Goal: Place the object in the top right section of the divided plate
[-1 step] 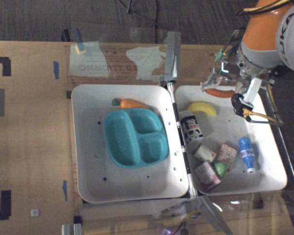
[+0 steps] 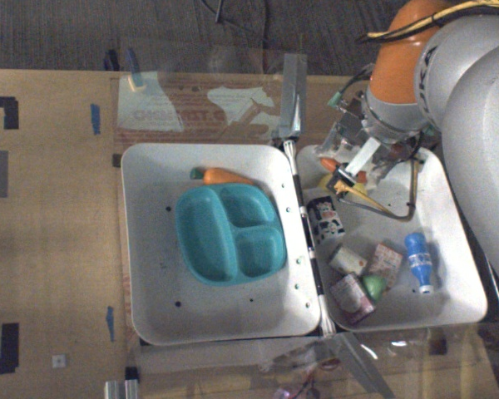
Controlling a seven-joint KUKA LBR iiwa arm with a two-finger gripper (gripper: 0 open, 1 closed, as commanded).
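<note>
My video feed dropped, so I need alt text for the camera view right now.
The grey arm's pincer hovers low over the back left corner of the right white bin, which holds a blue plastic bottle and small packets. In the left white bin lies a teal divided plate, an orange carrot-like object touching its far rim.

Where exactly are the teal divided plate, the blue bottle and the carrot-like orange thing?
teal divided plate (image 2: 206, 239): camera view, floor of its large left section.
blue bottle (image 2: 418, 261): camera view, middle of its body, right bin.
orange thing (image 2: 226, 175): camera view, its middle, just beyond the plate's far rim.
</note>
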